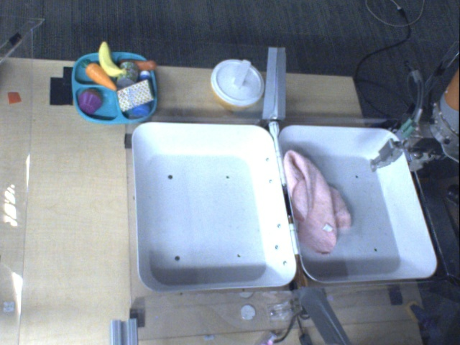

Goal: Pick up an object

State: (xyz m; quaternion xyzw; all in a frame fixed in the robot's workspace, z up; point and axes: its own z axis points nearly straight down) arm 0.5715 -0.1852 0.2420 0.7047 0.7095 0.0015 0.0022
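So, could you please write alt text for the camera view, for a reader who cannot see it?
A pink cloth lies crumpled at the left side of the right white bin, while the robot's tool sits over that bin's upper right corner, apart from the cloth. Behind the left white bin stand a blue tray of toy food and a lidded cup.

Single fixed camera, mounted above the bench (72,214), looking down at a slant. Both white bins (208,139) fully in frame, side by side; dark floor beyond the far edge.
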